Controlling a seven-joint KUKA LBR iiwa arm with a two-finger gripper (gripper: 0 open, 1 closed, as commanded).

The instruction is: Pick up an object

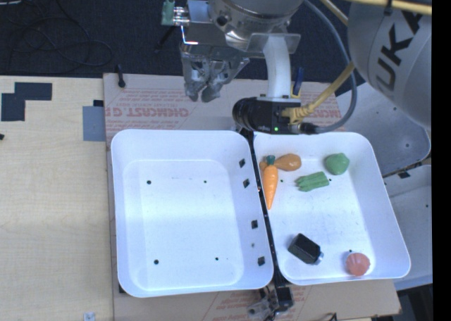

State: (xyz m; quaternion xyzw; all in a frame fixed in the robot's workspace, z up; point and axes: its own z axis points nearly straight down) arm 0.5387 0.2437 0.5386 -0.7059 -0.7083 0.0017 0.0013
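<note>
My gripper (203, 91) hangs high above the back edge of the left bin (134, 145), its fingers close together with nothing between them. In the right bin (384, 193) lie an orange carrot (269, 182) by the left wall, an orange-brown piece (288, 162) beside its top, a long green vegetable (312, 181), a round green piece (337, 163) at the back right, a black block (305, 248) near the front, and a pink-red ball (357, 264) in the front right corner.
A black divider with clips (255, 200) separates the two bins. Both sit on a cardboard sheet (151, 105) on a pale wooden bench (49, 200). The arm's grey body fills the upper right.
</note>
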